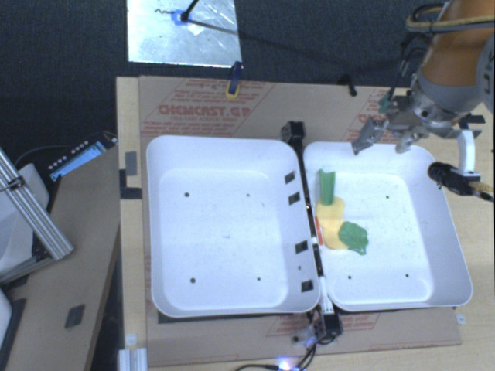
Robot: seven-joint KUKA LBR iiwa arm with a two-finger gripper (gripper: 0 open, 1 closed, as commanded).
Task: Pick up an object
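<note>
The tabletop [93, 230] carries a cardboard sheet [255, 103], and on it two white bins sit side by side, touching along a middle seam. The left bin [166, 161] lies bare white. The right bin [418, 284] holds three small things near its left wall: a yellow piece [330, 226] in the middle, a green stick [327, 185] on its far side, and a green lump [354, 236] touching its near right edge. The arm [456, 45] comes in at the far right, and the jaws [384, 136] hang spread and holding nothing above the far rim of the right bin, well apart from the three things.
</note>
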